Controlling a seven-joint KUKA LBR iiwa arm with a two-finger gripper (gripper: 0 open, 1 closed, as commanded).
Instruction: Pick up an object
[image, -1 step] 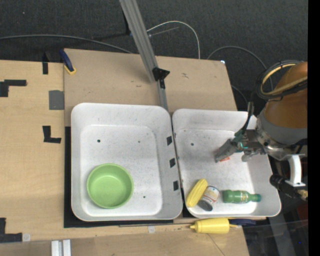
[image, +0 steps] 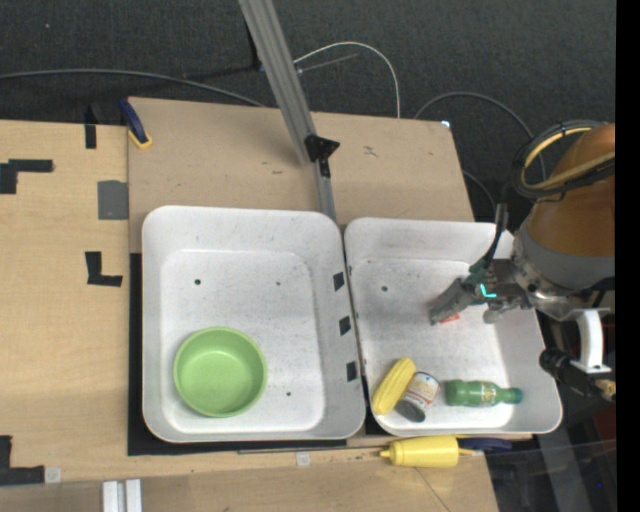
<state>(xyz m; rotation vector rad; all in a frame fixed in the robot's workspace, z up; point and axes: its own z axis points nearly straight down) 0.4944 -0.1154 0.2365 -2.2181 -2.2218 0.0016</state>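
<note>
Two white bins sit side by side on the table (image: 230, 160). The left bin (image: 160, 300) holds one green bowl (image: 220, 372), upright, in its near left corner. The right bin (image: 400, 250) holds three things grouped along its near edge: a yellow corn cob (image: 393, 386) lying tilted, a small can (image: 418, 394) just beside it and apparently touching it, and a green bottle (image: 481, 394) on its side, to the right of the can with a small gap between them. A yellow bottle (image: 424, 452) lies on the table outside the right bin, against its near rim. The arm (image: 570, 215) reaches in from the right, its orange band visible above the wrist. The tool (image: 450, 305) is low over the middle of the right bin, pointing left, with a small teal light on its body. Whether the tool is apart or together I cannot tell (the tip reads as one dark shape at this angle); a small reddish spot shows just under the tip, too small to identify. The tool is well apart from the corn cob, can and green bottle, which all rest on the bin floor. A grey metal pole (image: 285, 80) crosses the far side of the table, ending near the join between the bins.
</note>
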